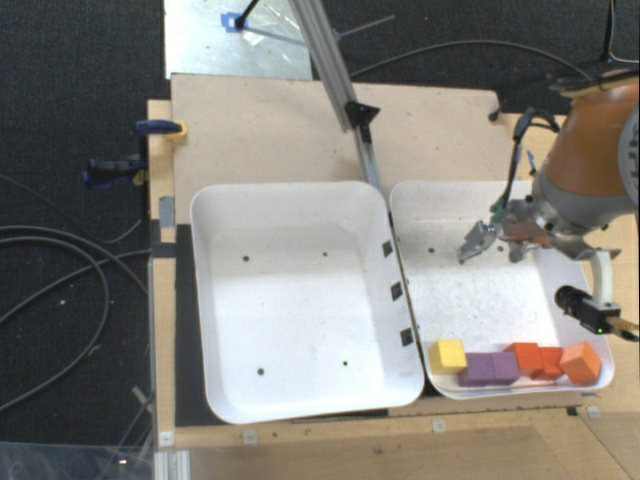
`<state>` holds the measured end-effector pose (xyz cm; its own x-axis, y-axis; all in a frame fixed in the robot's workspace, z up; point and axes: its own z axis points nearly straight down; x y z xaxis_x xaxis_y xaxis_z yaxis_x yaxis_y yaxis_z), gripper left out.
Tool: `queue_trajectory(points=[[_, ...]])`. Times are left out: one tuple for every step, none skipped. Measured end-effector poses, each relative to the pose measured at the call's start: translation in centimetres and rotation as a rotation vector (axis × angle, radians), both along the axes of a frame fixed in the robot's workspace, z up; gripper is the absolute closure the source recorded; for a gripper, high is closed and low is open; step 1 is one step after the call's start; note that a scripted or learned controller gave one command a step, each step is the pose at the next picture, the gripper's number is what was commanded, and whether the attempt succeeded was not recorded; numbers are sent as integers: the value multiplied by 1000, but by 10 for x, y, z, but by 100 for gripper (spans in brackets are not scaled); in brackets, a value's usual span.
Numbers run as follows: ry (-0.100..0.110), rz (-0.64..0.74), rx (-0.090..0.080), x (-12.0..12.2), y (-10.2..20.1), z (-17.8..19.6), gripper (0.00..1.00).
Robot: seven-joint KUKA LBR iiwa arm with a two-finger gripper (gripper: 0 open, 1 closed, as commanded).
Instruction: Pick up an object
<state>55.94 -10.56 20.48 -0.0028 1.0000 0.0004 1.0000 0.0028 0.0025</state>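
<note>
Along the front wall of the right bin (440, 218) lies a row of blocks: a yellow block (447, 355), a purple block (488, 368), a red block (530, 359) and an orange block (581, 364). My gripper (495, 247) hangs over the back half of that bin, well behind the blocks and apart from them. Its two fingers are spread open with nothing between them. The orange-banded wrist (592, 153) rises behind it at the right edge.
The left bin (215, 298) sits beside the right one, sharing a middle rim with black clips. A slanted metal pole (330, 58) crosses the bench from the back. Blue clamps (130, 168) grip the bench's left edge, and cables lie on the floor at left.
</note>
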Motion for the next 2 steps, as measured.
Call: queue_trajectory(points=[[-9,3,-2,-8,7,182,0],[8,-4,0,-9,-47,-8,0]])
